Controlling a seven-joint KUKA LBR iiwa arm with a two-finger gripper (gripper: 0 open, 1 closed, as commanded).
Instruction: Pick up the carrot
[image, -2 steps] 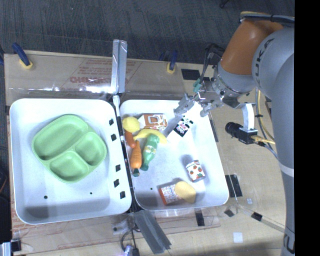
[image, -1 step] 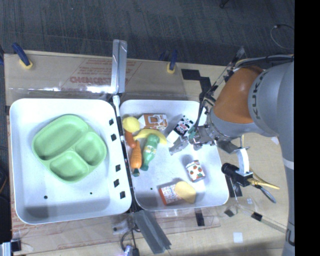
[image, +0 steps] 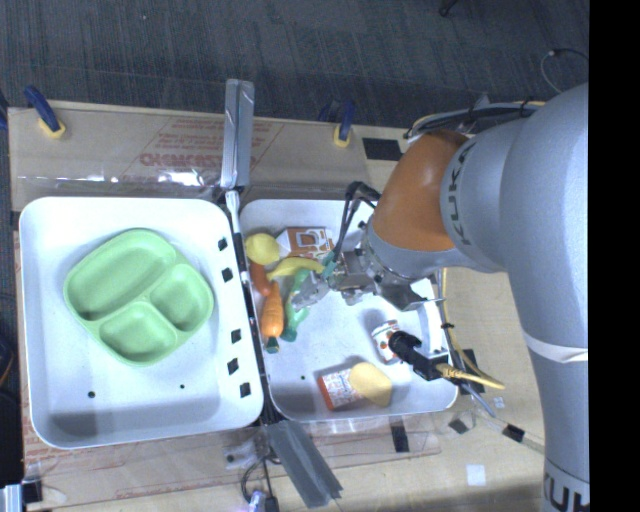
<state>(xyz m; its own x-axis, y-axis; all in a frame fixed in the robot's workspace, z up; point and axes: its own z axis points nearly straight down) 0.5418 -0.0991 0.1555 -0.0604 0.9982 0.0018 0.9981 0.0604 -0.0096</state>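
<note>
The orange carrot (image: 271, 312) lies lengthwise along the left wall of the right bin (image: 430, 400), with its green top (image: 293, 322) beside it. My gripper (image: 333, 276) hangs over the middle of that bin, to the right of the carrot and a little farther back, just past a yellow banana (image: 294, 267). The wrist and the orange band above it hide most of the gripper. Nothing orange shows at its tip.
A lemon (image: 262, 247) and a small brown box (image: 308, 240) sit at the back of the right bin. A red-labelled can (image: 340, 389), a pale yellow lump (image: 373, 382) and a small red-and-white item (image: 385, 339) lie toward the front. The left bin (image: 40, 300) holds a green divided plate (image: 139, 294).
</note>
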